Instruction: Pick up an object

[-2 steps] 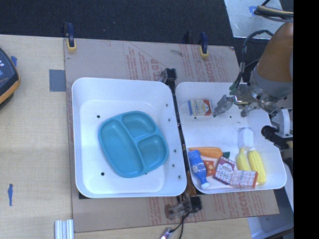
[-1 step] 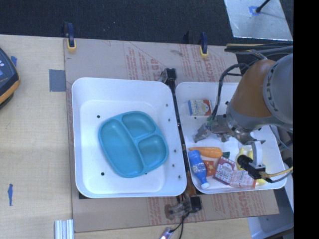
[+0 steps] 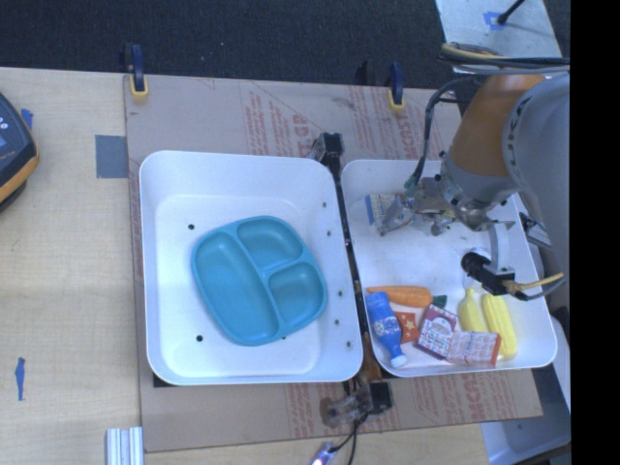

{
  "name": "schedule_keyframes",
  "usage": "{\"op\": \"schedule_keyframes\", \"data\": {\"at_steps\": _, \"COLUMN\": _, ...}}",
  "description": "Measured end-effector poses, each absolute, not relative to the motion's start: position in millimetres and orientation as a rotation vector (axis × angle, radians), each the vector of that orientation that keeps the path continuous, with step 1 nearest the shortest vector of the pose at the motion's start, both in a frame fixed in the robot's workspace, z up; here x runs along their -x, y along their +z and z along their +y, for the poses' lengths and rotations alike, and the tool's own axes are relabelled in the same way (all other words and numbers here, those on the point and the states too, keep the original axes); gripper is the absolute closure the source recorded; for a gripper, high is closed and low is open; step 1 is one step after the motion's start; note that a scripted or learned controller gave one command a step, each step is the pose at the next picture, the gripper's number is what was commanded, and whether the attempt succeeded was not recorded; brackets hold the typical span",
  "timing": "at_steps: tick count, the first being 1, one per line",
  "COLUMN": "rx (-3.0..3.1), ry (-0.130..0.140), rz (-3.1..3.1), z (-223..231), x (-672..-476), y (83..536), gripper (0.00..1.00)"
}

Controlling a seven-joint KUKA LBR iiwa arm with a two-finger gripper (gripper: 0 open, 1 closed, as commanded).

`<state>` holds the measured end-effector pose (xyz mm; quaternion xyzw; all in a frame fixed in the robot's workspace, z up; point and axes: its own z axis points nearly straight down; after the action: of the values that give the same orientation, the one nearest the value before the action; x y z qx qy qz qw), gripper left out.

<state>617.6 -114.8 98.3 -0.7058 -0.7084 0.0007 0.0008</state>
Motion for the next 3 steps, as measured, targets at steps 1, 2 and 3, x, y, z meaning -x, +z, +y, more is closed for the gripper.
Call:
{"op": "schedule_keyframes", "data": {"at_steps": 1, "rx": 2.176, "ry": 0.039, "rz": -2.203, "z": -123.8, "x": -648.6, "y": 89.3, "gripper": 0.00}}
{"op": "schedule_keyframes", "data": {"at_steps": 2, "rx": 2.185, "ry": 0.046, "rz": -2.204, "z": -119.0, "x": -648.2, "y": 89.3, "gripper": 0.00}}
{"op": "schedule_keyframes", "data": {"at_steps": 3, "rx": 2.189, "ry": 0.049, "rz": -2.204, "z": -116.3, "x": -648.0, "y": 89.2, "gripper": 0.00}}
